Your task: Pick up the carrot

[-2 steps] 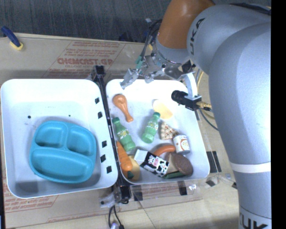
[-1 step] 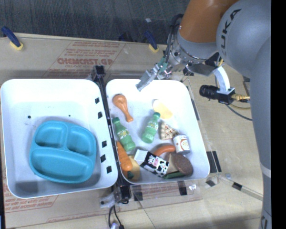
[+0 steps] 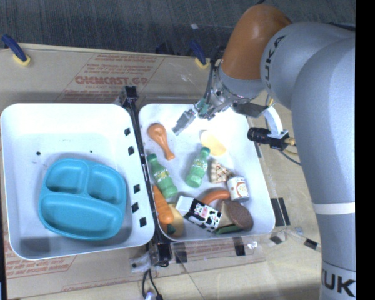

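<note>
At the far left we see the left bin [image 3: 19, 167], which holds a blue divided tray [image 3: 82, 199] lying flat toward its near side. Moving right, we come to the right bin [image 3: 253, 167], crowded with toy food. The carrot [image 3: 163, 207] lies along its left wall near the front corner, touching the lower end of a green bottle [image 3: 162, 177] just behind it. A chicken drumstick [image 3: 160, 139] rests farther back by the same wall. Toward the middle we find a second green bottle [image 3: 198, 167], a black-and-white carton [image 3: 204, 215], a sausage [image 3: 214, 195] and a small can [image 3: 238, 188]. The gripper [image 3: 182, 122] hangs over the bin's back part, well apart from the carrot; we cannot tell how it is set. The grey arm [image 3: 319, 105] fills the right.
</note>
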You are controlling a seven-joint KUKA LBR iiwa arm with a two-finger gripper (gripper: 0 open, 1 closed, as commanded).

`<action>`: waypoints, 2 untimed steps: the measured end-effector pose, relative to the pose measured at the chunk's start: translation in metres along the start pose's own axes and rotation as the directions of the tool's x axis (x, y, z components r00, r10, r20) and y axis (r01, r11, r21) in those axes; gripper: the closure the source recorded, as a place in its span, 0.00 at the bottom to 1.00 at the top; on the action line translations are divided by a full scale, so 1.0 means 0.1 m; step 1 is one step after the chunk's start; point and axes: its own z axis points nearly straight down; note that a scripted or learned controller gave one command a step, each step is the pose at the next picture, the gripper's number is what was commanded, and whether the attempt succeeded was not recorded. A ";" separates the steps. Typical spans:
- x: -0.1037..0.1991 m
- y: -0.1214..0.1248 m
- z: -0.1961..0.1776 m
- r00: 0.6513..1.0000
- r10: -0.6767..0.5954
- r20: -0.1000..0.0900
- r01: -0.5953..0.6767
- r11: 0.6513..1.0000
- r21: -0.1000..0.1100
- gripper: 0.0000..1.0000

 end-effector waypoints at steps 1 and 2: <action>0.29 -0.10 0.90 0.963 -0.271 0.010 0.271 0.963 -0.009 0.00; 0.29 -0.08 0.78 0.960 -0.279 0.012 0.279 0.960 -0.008 1.00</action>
